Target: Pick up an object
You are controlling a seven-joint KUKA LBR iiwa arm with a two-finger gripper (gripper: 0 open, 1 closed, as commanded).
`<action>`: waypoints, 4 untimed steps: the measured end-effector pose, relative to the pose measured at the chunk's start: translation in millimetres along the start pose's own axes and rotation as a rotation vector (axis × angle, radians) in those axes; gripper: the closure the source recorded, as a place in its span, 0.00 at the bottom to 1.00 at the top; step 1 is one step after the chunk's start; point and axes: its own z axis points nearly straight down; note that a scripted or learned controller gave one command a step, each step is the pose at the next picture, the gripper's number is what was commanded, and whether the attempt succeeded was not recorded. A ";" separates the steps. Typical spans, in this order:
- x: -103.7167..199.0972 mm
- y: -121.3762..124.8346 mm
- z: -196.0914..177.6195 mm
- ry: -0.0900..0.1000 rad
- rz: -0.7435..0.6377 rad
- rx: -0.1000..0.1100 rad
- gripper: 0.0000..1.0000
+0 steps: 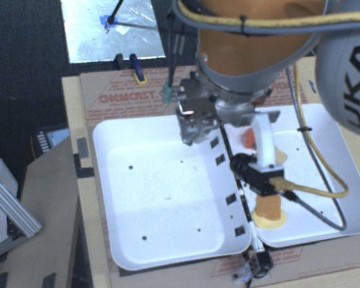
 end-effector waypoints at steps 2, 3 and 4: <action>-60.1 0.0 -81.2 0.000 0.005 -0.008 1.00; 20.4 4.1 -95.1 0.000 -0.004 -0.001 1.00; 40.2 0.0 -94.2 -0.001 0.003 0.001 1.00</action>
